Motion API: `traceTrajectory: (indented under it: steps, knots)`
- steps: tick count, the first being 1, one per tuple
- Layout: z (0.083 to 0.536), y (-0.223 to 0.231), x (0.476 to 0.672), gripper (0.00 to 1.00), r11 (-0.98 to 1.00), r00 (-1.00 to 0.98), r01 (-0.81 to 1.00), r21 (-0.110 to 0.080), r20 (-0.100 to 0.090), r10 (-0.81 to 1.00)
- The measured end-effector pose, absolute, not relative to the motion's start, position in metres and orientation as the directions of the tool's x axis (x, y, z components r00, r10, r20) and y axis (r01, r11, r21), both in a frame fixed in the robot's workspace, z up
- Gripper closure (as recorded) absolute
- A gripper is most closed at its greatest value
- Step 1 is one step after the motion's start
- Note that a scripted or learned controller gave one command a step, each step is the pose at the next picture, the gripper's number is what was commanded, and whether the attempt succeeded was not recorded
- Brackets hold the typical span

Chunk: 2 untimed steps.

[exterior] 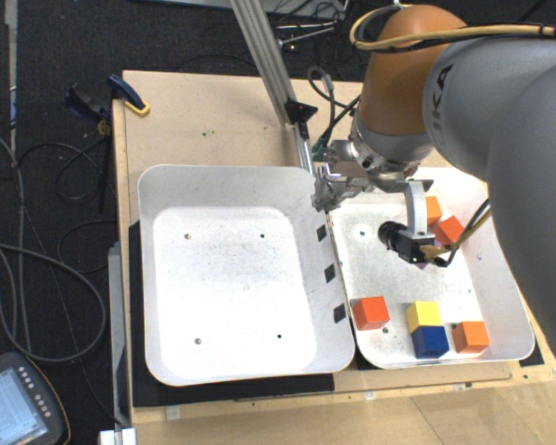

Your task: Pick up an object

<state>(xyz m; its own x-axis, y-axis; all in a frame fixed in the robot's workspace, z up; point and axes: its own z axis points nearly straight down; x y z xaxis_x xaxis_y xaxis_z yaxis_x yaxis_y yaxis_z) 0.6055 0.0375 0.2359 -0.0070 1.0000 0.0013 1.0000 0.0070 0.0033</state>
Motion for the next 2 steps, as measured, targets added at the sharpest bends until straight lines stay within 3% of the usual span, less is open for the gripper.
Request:
traceTrajectory:
  steps: [1, 2]
  knots:
    - [0.2269, 0.0851, 0.6308, 1.0, 0.007, -0.007, 1.0, 0.003, 0.001, 1.0]
    - [0.2274, 0.0819, 0.6298, 0.0, 0.003, -0.003, 1.0, 0.0, -0.001, 1.0]
